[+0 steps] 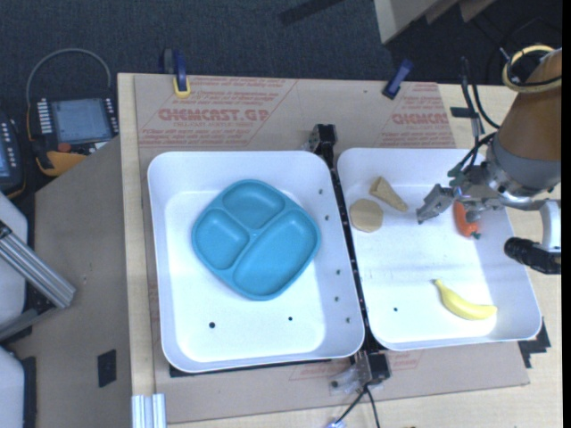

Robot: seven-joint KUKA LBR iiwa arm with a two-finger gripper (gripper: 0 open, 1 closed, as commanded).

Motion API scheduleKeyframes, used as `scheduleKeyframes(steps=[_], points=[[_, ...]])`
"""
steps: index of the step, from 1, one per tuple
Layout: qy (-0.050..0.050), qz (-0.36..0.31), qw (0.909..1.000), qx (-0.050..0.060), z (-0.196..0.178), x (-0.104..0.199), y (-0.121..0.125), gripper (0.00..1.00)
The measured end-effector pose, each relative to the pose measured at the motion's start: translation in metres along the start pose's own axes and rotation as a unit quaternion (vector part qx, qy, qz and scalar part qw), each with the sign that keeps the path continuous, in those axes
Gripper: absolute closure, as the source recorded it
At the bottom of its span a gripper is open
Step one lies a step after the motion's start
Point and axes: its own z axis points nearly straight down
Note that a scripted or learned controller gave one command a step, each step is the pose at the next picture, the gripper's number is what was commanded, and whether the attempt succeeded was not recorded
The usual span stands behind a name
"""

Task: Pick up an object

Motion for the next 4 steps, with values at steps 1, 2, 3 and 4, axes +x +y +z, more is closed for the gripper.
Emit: scheduleKeyframes(steps=[1,2,3,4], points=[[0.000,0.001,1.0000,0.000,0.062,-0.006,-0.001,0.00],[-0.001,0.000,1.0000,-0.004,0.047,-0.006,0.001,1.00],[-0.002,-0.001,1.0000,-0.006,-0.015,0.000,0.002,1.00],[-0.002,-0.001,1.0000,-0.006,-0.041,0.000,0.003,1.00]])
